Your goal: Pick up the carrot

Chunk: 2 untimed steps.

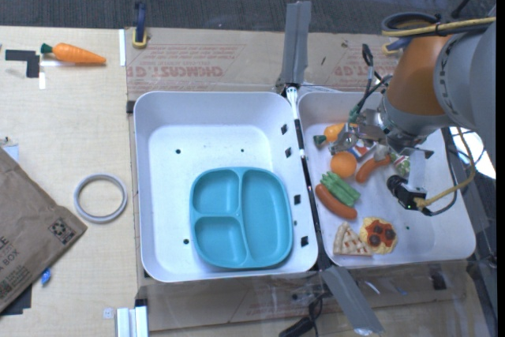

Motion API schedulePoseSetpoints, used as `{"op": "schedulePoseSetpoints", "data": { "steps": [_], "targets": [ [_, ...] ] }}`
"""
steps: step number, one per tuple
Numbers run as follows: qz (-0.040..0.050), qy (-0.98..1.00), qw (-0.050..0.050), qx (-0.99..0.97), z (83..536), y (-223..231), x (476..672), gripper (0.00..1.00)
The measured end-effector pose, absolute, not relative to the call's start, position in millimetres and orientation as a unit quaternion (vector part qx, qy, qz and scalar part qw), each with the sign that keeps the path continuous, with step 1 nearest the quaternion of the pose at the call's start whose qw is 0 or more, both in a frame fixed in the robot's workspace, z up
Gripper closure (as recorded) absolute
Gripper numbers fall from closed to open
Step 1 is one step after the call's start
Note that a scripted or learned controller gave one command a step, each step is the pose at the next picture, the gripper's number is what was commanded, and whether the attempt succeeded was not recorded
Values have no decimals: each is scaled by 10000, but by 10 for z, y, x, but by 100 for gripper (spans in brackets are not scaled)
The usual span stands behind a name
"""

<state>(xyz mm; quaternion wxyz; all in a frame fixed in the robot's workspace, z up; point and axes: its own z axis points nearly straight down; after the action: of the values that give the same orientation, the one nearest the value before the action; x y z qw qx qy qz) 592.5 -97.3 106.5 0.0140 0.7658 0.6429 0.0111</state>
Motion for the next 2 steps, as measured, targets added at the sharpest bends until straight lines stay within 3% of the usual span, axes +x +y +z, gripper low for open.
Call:
{"op": "schedulePoseSetpoints", "data": {
  "steps": [1,2],
  "targets": [
    [-6,6030,-3,7977,914,-932,5978,0],
    [-12,6009,-11,7994,1004,-952,5974,100]
  ]
}}
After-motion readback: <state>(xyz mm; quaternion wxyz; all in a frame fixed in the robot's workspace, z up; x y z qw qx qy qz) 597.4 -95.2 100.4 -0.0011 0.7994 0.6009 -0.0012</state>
